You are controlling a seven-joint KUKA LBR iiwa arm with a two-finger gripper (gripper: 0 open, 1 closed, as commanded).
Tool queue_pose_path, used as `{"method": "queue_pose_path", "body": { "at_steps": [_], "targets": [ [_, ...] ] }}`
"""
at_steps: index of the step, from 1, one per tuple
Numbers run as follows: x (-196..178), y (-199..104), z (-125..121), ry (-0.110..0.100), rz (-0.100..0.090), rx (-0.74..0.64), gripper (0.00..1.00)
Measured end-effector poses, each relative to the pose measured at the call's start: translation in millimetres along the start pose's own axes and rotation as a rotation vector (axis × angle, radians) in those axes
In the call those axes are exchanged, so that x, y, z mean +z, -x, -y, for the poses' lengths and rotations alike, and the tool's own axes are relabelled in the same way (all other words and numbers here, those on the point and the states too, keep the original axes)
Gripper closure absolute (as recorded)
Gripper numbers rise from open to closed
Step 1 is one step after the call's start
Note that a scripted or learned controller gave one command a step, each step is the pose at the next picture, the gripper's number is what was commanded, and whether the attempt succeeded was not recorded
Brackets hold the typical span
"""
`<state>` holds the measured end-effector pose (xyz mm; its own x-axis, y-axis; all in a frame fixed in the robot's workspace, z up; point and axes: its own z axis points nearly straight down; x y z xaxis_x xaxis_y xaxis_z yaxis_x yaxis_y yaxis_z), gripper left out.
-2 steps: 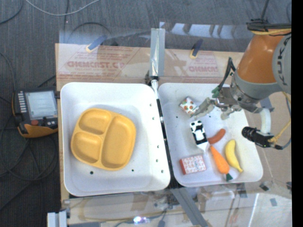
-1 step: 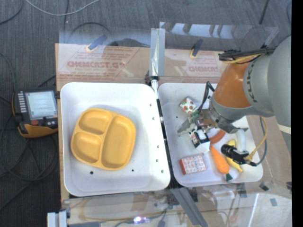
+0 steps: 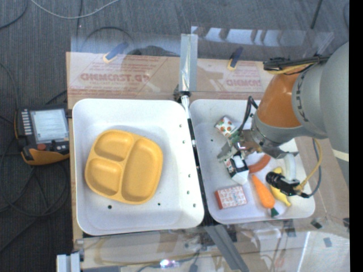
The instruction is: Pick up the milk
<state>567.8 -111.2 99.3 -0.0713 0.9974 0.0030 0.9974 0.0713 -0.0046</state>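
The milk (image 3: 237,170) is a small white carton with a dark label, lying in the right bin (image 3: 207,152) near its middle. My gripper (image 3: 233,151) hangs right above the carton's upper end, reaching in from the right under the orange wrist band. Its fingers (image 3: 225,152) stand open, spread to either side of the carton's top. Nothing is held between them. I cannot tell whether the tips touch the carton.
A strawberry-patterned carton (image 3: 226,127) lies above the gripper. A red box (image 3: 231,197), a carrot (image 3: 262,191), a red sausage (image 3: 260,163), a banana (image 3: 282,196) and a white bottle (image 3: 290,164) crowd the right bin. The left bin (image 3: 91,118) holds a yellow divided plate (image 3: 123,166).
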Motion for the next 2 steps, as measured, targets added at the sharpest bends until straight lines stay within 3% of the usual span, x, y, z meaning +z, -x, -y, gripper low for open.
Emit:
{"method": "queue_pose_path", "body": {
  "at_steps": [1,2],
  "targets": [
    [7,4,22,0.03,0.006,0.004,1.0],
    [-81,-54,-2,-0.001,0.004,0.038,1.0]
  ]
}}
